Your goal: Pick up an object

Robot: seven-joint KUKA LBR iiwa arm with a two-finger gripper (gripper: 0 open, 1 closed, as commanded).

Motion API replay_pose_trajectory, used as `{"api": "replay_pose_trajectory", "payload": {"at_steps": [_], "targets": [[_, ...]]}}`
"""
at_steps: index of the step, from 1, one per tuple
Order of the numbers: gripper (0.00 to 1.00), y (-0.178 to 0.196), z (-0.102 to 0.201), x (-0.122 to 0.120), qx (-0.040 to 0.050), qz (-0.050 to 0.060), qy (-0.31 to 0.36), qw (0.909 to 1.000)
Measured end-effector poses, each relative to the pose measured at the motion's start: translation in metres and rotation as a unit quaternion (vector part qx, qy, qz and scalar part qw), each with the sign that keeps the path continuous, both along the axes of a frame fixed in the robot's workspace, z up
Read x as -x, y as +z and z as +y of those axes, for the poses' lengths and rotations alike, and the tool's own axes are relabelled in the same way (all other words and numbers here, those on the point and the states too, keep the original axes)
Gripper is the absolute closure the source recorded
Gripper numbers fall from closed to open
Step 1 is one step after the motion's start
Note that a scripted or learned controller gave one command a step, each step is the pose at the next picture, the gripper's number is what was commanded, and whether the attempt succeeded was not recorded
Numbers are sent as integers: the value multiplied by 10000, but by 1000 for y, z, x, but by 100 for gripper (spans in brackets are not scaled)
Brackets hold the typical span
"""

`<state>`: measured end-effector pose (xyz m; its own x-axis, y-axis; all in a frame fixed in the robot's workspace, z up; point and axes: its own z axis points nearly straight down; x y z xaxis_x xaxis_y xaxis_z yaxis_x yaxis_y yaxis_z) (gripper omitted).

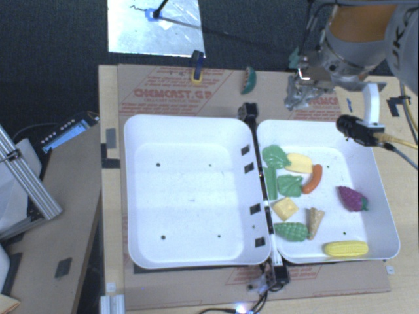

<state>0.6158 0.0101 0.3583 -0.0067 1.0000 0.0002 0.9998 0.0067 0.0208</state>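
Observation:
The right bin [383,205] holds several toy foods: a green leafy piece [273,155], a yellow piece [299,163], an orange carrot [313,178], another green piece [289,186], a yellow cheese wedge [285,209], a tan cone [315,221], a green bumpy piece [291,231], a yellow corn cob [345,248] and purple grapes [351,198]. My gripper [302,97] hangs above the bench just behind the right bin's far edge, apart from all the toys. Nothing shows between its fingers.
The left bin [190,188] lies beside the right one, joined by black clips along the middle. A green toy [249,78] and a yellow-blue clamp [197,67] lie on the cardboard behind the bins. A shiny sheet [156,18] sits at the back left.

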Motion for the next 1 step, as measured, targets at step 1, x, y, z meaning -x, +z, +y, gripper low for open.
{"api": "replay_pose_trajectory", "payload": {"at_steps": [1], "targets": [[100, -67, 78, -32, -10, 109, 24, 9999]]}}
